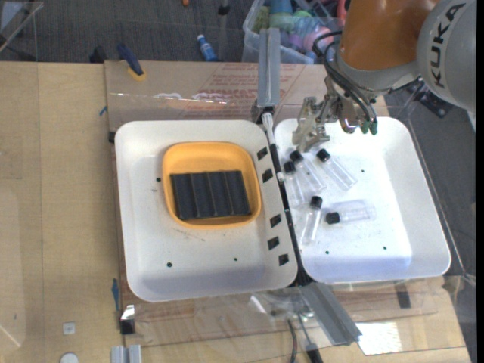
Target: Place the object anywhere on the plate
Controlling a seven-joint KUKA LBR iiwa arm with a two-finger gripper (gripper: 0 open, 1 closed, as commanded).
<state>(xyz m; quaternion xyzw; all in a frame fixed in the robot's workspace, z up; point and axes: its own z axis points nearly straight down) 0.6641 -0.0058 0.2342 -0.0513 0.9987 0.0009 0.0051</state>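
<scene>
Gripper (310,131): hangs low over the rear-left corner of the right bin (393,248), metal fingers pointing down; whether they are spread or closed cannot be told, and nothing can be seen between them.
Arm (378,21): enters from the right, the orange band directly above the wrist, so the tool descends nearly vertically, a posture that suits picking from above.
Clear vials (349,212): the task's objects, small transparent tubes with black caps, lying on their sides on the right bin's floor. About five can be counted, one near the gripper, the others scattered toward the bin's centre and left wall; transparency makes the count uncertain. All are loose, and none has reached the plate.
Yellow plate (212,157): one, in the left bin (144,263), set near its middle. Judged the target.
Black ridged tray (210,195): one, lying on the plate and covering much of its floor; a vial would likely land on it.
Bins: two, side by side, edges touching along the central divider.
</scene>
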